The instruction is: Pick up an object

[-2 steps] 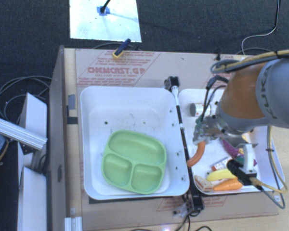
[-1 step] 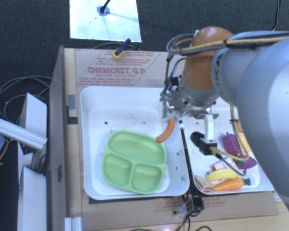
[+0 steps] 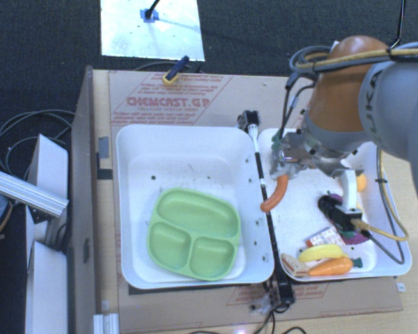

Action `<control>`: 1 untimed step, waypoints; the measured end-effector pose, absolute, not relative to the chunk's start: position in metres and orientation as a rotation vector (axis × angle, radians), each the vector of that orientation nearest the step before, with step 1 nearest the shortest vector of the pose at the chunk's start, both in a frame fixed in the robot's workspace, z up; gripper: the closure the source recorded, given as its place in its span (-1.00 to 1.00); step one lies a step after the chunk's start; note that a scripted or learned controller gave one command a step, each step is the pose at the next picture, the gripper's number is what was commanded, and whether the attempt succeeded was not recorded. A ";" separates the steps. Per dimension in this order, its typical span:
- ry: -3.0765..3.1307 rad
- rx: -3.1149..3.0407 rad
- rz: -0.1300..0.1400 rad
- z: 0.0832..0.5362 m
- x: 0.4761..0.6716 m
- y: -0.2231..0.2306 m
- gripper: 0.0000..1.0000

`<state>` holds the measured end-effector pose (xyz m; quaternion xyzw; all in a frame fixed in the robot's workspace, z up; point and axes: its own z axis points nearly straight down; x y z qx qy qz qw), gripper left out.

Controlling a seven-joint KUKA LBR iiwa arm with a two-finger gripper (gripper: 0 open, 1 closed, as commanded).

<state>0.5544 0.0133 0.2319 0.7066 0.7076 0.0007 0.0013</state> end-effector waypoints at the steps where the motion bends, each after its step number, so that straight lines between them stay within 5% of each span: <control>1: 2.226 2.217 0.001 0.227 0.496 0.040 1.00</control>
